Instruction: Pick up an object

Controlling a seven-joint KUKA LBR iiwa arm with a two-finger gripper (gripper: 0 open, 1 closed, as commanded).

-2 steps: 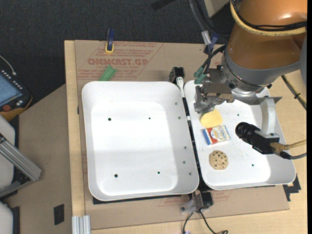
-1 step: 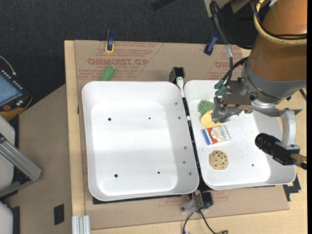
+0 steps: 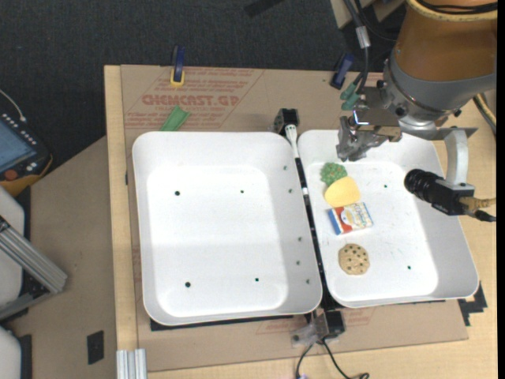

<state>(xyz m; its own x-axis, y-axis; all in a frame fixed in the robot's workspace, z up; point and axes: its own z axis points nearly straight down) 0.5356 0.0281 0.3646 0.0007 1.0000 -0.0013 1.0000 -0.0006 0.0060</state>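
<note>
The gripper [image 3: 349,150] hovers near the right bin's [image 3: 442,279] far-left corner, just above a green object [image 3: 332,171]; whether its fingers are spread or clenched cannot be told. Nothing appears lifted; the pick remains undone.

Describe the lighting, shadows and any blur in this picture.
Camera view: even overhead light, with a brighter band across the lower half of the left white bin; soft shadows beside the yellow rounded piece and round brown cookie; the grey two-finger gripper looks slightly soft, its fingers hard to resolve.
</note>
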